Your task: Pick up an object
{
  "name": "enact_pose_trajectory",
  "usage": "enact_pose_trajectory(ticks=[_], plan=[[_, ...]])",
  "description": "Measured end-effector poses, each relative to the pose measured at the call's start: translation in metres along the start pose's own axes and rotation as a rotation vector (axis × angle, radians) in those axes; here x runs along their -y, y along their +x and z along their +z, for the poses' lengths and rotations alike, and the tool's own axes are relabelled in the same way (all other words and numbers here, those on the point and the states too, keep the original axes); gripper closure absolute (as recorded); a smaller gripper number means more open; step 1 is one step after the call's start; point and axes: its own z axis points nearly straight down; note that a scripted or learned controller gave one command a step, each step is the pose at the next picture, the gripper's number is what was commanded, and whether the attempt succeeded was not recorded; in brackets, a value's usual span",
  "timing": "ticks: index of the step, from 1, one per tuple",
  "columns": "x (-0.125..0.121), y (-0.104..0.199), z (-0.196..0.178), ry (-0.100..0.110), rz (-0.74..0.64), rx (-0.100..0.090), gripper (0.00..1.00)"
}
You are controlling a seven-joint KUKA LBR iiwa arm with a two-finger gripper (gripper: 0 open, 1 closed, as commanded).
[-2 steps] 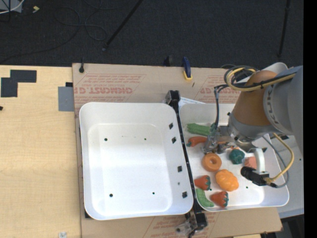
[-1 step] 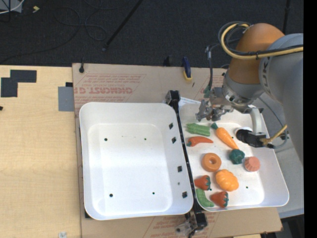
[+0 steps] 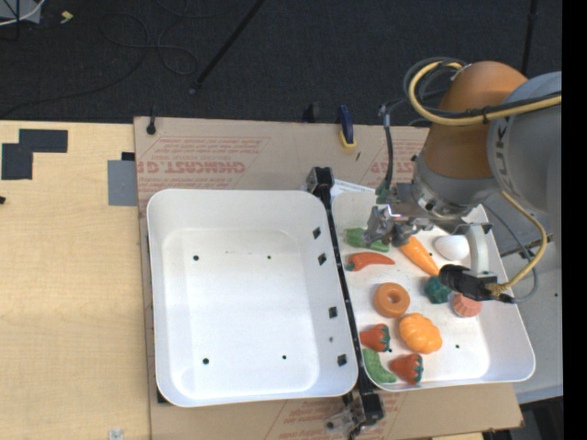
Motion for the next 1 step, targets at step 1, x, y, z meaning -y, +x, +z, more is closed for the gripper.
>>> enact_pose_trajectory(ticks=[1], plan=[[-0.0528,0.0812,0.0222,-0.006,-0.004,0.000,1.00]])
